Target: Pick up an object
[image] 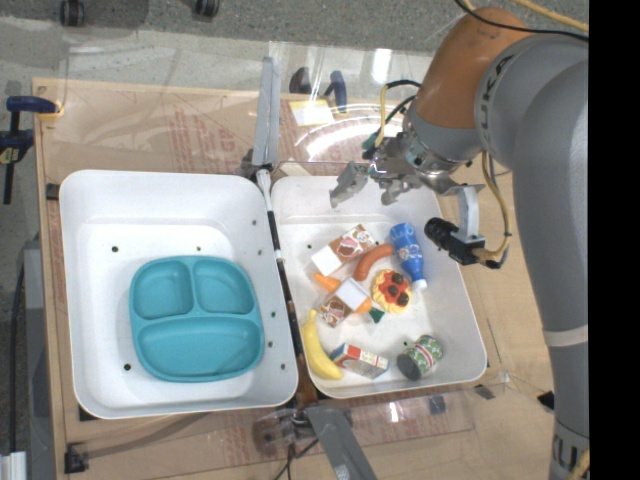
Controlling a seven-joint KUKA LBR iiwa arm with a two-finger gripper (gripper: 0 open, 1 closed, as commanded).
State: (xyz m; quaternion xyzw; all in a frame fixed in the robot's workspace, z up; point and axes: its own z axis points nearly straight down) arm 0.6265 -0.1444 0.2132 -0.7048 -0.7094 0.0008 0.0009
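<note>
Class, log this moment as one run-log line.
grey two-finger gripper: open, above right white bin | holding: nothing | blue plastic bottle: in bin

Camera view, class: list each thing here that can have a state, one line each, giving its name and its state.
gripper: open, holding nothing, raised over the far end of the right bin
blue bottle: lying on its side
green can: tipped on its side near the bin's near right corner
banana: lying flat, unpeeled
teal tray: right way up in the left bin
right bin: holding a pile of toy foods
</note>
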